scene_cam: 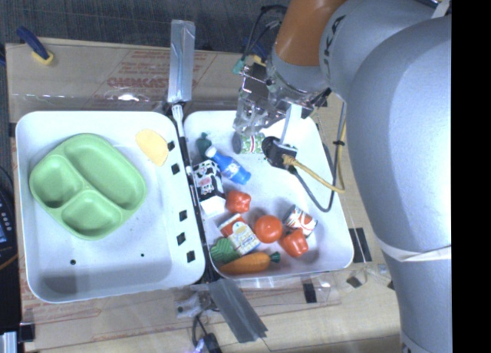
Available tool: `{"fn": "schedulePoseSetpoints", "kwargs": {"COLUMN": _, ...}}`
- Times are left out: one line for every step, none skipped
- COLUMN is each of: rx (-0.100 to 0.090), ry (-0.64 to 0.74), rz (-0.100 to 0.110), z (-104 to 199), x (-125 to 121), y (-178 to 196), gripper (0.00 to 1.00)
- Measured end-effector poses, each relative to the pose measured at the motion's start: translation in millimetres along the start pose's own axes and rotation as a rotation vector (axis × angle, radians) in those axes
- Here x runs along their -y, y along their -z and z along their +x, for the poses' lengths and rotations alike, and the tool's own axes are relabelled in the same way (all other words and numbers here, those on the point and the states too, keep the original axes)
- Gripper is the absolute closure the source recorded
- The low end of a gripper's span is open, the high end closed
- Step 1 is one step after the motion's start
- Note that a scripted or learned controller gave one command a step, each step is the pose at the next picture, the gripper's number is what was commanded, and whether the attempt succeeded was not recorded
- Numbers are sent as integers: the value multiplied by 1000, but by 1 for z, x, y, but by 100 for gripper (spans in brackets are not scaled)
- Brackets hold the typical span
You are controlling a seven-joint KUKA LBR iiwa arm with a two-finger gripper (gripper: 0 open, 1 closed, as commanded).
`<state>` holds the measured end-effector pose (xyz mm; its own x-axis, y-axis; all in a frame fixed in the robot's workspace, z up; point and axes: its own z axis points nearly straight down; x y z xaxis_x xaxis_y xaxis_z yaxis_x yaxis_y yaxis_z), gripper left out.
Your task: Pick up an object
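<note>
The gripper (250, 130) hangs over the right bin's (330, 255) back end, its jaws seemingly clenched on a small green-and-white carton (252, 143). A shallow pinch could drop it.

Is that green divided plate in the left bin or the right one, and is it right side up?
Left bin. The green divided plate lies flat, right side up, its compartments facing the camera.

The grey arm (399, 113) is reaching in from the right, its orange band (311, 14) sitting above the wrist. The wrist is pointing steeply downward over the far part of the right bin (334, 198). The pincer (252, 133) is hanging just above that bin's floor, near its back wall.
</note>
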<state>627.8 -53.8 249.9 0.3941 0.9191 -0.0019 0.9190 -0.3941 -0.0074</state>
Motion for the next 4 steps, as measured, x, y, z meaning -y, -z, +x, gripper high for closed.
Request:
{"fn": "schedulePoseSetpoints", "kwargs": {"rx": 1, "ry": 602, "rz": -1, "z": 9, "x": 13, "y": 19, "gripper": 100}}
{"fn": "schedulePoseSetpoints", "kwargs": {"rx": 3, "ry": 987, "rz": -5, "z": -22, "x": 64, "y": 34, "gripper": 100}}
{"fn": "schedulePoseSetpoints", "kwargs": {"rx": 4, "ry": 1086, "rz": -8, "z": -37, "x": 81, "y": 55, "gripper": 100}}
{"fn": "schedulePoseSetpoints", "kwargs": {"rx": 3, "ry": 776, "rz": -5, "z": 37, "x": 69, "y": 15, "gripper": 100}}
